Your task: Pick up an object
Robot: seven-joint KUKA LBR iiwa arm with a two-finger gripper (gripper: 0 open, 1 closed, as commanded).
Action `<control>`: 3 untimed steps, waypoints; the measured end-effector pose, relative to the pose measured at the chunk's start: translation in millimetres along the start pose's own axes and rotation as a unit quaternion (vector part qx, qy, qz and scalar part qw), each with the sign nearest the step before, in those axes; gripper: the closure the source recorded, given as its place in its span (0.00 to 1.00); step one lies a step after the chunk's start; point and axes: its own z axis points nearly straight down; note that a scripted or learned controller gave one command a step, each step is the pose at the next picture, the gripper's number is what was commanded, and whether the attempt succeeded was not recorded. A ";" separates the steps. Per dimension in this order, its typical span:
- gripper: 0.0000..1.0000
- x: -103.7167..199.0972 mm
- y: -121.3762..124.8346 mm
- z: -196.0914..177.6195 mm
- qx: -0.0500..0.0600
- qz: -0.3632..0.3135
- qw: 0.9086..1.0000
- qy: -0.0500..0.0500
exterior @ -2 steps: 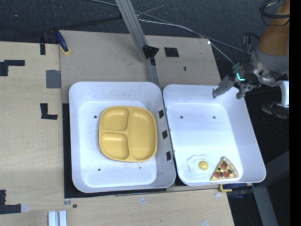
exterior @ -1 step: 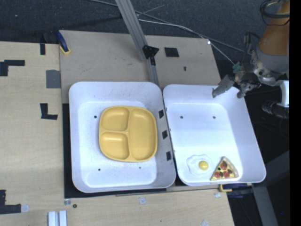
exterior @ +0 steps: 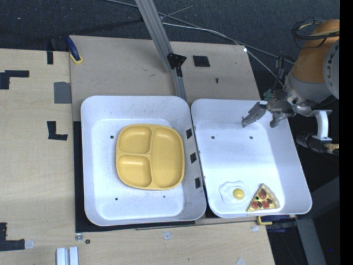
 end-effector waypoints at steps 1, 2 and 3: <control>0.00 -5.2 -9.3 57.8 0.000 0.000 1.000 0.000; 0.00 -5.0 -8.4 96.5 -0.004 -0.001 1.000 -0.001; 1.00 -4.9 -7.1 83.4 -0.006 -0.001 1.000 -0.002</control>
